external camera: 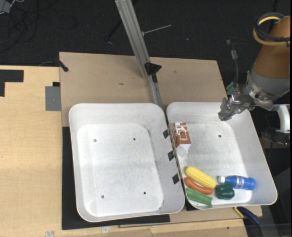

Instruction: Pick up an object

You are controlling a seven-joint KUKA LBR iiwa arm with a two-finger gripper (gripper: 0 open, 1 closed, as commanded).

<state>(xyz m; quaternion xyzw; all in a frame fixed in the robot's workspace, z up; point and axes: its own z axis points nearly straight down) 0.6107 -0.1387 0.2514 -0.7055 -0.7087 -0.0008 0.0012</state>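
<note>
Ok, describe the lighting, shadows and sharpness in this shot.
Camera view: even overhead light, the white bins bright but not blown out; a soft shadow lies along the left bin's inner wall; the background above the bench is nearly black; the end effector is dark and slightly soft; the toy corn is reasonably sharp.

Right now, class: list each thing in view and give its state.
Gripper: above right bin's far edge, holding nothing visible.
Corn cob: lying flat.
Blue bottle: on its side.
Orange packet: leaning at the left wall.
Left bin: upright.
</note>
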